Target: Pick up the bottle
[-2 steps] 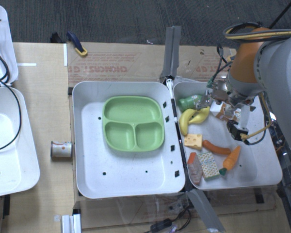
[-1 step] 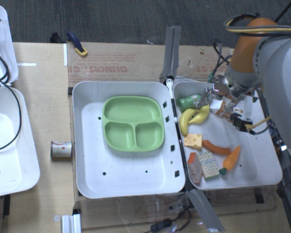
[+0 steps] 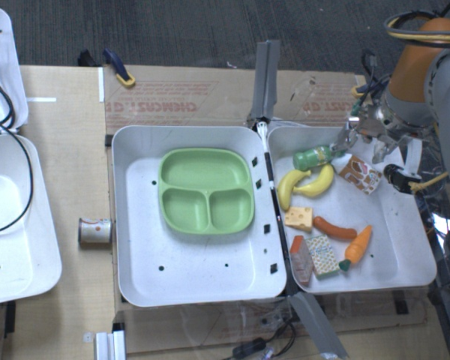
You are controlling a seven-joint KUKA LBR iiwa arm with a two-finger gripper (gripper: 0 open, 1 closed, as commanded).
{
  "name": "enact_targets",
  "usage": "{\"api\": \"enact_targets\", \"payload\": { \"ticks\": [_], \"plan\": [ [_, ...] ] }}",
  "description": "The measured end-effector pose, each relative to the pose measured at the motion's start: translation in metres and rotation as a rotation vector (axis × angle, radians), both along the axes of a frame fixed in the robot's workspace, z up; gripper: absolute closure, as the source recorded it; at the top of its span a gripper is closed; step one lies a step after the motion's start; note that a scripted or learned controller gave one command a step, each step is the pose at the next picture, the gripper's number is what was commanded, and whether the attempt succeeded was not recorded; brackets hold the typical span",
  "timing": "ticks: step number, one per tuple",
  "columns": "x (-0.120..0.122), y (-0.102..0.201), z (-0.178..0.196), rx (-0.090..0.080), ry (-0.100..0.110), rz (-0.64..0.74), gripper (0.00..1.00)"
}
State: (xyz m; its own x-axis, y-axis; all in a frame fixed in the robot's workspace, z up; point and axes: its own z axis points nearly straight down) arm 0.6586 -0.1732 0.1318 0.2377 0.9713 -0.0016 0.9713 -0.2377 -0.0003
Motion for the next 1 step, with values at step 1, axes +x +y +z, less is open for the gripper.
{"api": "enact_targets", "payload": {
  "ticks": [1],
  "plan": [
    [0.0035, 0.0012, -0.0308, -0.005, -0.012, -0.046, 0.0]
  ]
}}
